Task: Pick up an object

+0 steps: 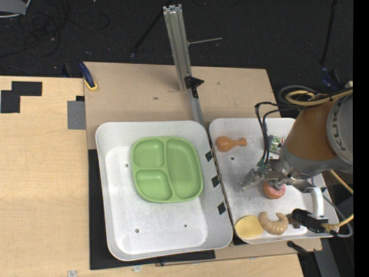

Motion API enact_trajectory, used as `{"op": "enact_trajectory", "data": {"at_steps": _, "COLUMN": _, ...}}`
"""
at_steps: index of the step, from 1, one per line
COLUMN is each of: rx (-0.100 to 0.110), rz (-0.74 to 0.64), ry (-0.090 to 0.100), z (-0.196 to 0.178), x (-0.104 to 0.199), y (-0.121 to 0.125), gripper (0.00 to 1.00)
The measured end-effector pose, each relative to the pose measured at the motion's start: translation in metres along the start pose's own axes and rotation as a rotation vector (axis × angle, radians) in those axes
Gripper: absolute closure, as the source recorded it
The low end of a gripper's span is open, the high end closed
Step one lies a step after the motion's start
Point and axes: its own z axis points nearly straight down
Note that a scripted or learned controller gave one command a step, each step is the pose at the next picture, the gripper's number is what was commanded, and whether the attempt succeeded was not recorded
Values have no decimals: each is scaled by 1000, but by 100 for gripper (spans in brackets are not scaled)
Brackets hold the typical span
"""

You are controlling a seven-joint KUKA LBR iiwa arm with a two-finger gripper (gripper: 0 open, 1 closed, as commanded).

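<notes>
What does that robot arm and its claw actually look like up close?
The arm is a thick, rounded grey tube with a wide orange band above the wrist. Black cables loop along it, with a yellowish hose coiled nearby. The claw at its tip is a small cluster of dark and silvery metal parts, with a bit of green showing beside the wrist.

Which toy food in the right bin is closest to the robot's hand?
The reddish round toy, right under the gripper. The orange drumstick, yellow piece and tan croissant lie farther away.
</notes>
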Motion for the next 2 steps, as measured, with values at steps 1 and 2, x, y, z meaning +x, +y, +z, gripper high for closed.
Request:
{"op": "enact_trajectory", "data": {"at_steps": 1, "rx": -16, "rz": 0, "ry": -4, "z": 22, "x": 0, "y": 4, "gripper": 0}}
{"op": "enact_trajectory", "data": {"at_steps": 2, "rx": -32, "rz": 7, "ry": -21, "z": 8, "x": -8, "y": 6, "gripper": 100}}
